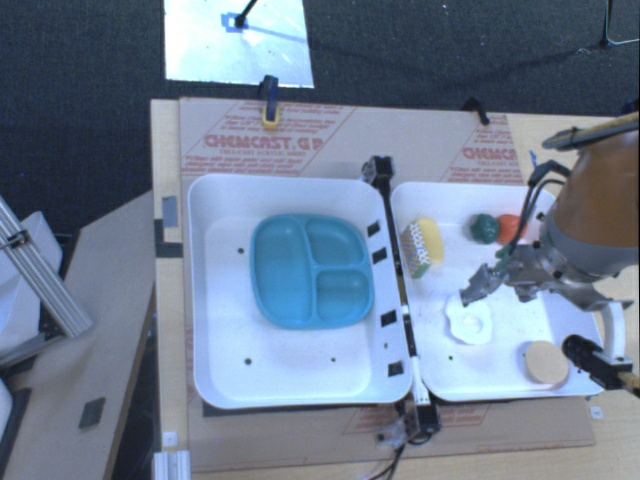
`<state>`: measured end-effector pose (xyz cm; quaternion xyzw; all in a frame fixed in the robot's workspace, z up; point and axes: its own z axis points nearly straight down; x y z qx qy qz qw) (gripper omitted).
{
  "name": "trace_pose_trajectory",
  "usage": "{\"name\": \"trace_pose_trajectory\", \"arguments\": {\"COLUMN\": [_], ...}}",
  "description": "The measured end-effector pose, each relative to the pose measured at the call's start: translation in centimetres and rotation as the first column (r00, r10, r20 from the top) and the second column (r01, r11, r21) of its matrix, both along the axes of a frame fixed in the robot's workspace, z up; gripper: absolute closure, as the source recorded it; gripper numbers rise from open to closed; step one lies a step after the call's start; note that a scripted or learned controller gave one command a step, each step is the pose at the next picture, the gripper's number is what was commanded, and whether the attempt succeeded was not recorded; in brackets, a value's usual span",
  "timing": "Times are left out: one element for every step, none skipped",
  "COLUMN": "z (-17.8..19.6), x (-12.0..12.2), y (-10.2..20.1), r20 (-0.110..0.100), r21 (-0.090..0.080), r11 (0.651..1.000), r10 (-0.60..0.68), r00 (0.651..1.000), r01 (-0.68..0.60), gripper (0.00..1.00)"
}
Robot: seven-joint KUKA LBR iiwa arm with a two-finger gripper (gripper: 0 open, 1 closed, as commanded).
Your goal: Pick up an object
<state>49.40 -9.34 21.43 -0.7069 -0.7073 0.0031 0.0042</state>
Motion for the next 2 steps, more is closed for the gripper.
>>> {"name": "trace_pose_trajectory", "arguments": {"z": [0.5,-3.9], "x": [0.3,-0.4], "y": [0.0,-0.3], "r20": [0.012,0.007], "r21": [-0.002,-0.001], "r11": [1.0,1.0], "r10": [0.002,0.0], "r00": [1.0,1.0], "r01": [-0.002,0.0], "gripper": [0.0,0.0]}}
